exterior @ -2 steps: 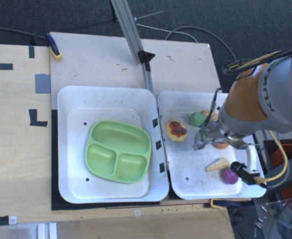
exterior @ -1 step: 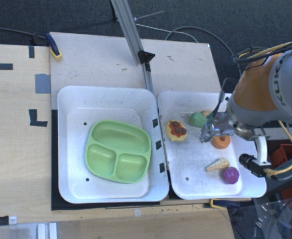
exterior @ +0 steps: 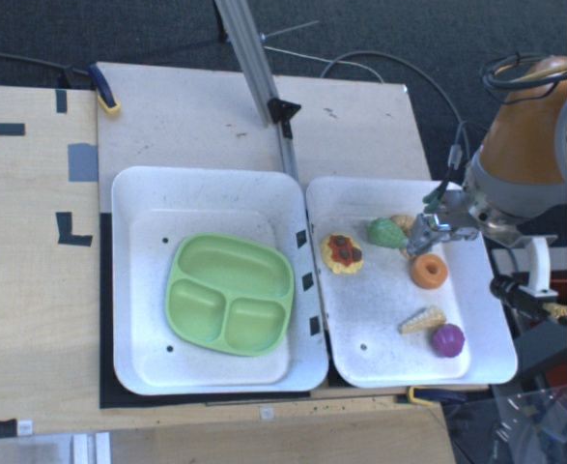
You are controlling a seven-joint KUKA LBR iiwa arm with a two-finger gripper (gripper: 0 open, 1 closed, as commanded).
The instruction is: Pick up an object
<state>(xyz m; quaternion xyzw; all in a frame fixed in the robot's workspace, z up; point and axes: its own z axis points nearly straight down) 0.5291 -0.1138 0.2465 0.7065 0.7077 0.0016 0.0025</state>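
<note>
White plastic forms both bins: the left bin (exterior: 128,259) holds a green tray (exterior: 230,293) with three compartments, lying slightly toward the near side, with bare floor all round it, widest along the far and left walls. The right bin (exterior: 360,196) carries the small items. A pizza toy (exterior: 343,253) lies close to the left wall of that bin, near the shared divide. A green toy (exterior: 387,232) sits to its right, toward the far half, with a small tan piece just beside it on the right. An orange ring (exterior: 429,271) rests right of centre. Nearer, a tan cone (exterior: 423,320) lies on its side, and a purple ball (exterior: 447,339) sits just beside it, close to the near right corner.

The arm (exterior: 520,153) comes in over the right wall, and the gripper (exterior: 426,232) hangs between the green toy and the ring, very near both. How wide its tool stands I cannot tell; the metal parts blur together there, and nothing shows clearly between them.

Open floor lies in the near left part of the right bin, between the pizza toy and the cone, and along its far wall. The ball and cone have little room from the near right edge.
</note>
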